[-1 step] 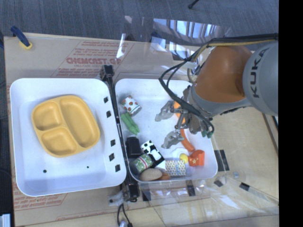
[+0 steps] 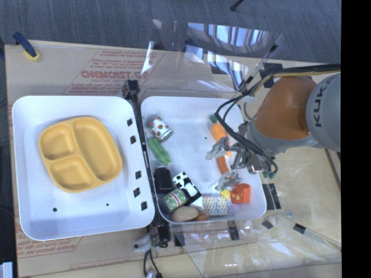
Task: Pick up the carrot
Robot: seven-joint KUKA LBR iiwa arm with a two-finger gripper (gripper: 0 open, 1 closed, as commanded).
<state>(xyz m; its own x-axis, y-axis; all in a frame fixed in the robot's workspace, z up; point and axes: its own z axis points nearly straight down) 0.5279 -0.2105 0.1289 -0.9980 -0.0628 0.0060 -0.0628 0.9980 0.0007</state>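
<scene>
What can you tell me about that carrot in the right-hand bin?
The carrot is orange with a small green top, and looks like a toy. It lies flat on the floor of the right bin, near the bin's right side, green end pointing toward the far wall. The gripper hangs directly over its lower part, the metal fingers straddling it and hiding some of it. Whether they press on it cannot be told. No other item touches it.
</scene>
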